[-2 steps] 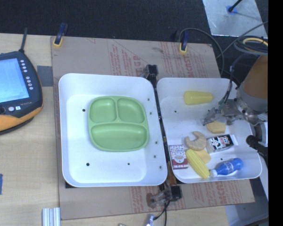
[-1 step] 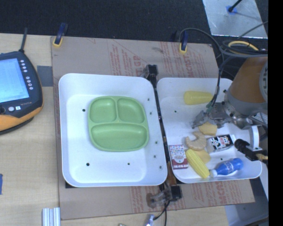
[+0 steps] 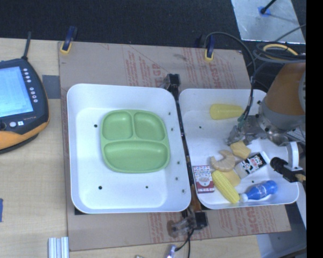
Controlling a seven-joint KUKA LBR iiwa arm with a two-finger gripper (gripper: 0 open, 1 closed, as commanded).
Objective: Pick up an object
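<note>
My gripper (image 3: 238, 137) hangs low in the right bin (image 3: 199, 104), just above a small yellow wedge (image 3: 240, 150). Around that wedge lie a beige piece (image 3: 222, 161), a black-and-white carton (image 3: 252, 163), a corn cob (image 3: 226, 186), a small red box (image 3: 203, 179) and a blue bottle (image 3: 261, 190). A yellow oblong piece (image 3: 225, 111) rests alone near the bin's far wall. The wrist hides the space right under the gripper, and I see nothing between its tips.
The left bin (image 3: 81, 144) bears a green divided plate (image 3: 134, 141). A tablet-like pendant (image 3: 13, 104) lies on the bench at far left. Cables (image 3: 231, 39) loop behind the right bin, and clamps hold the cardboard sheet.
</note>
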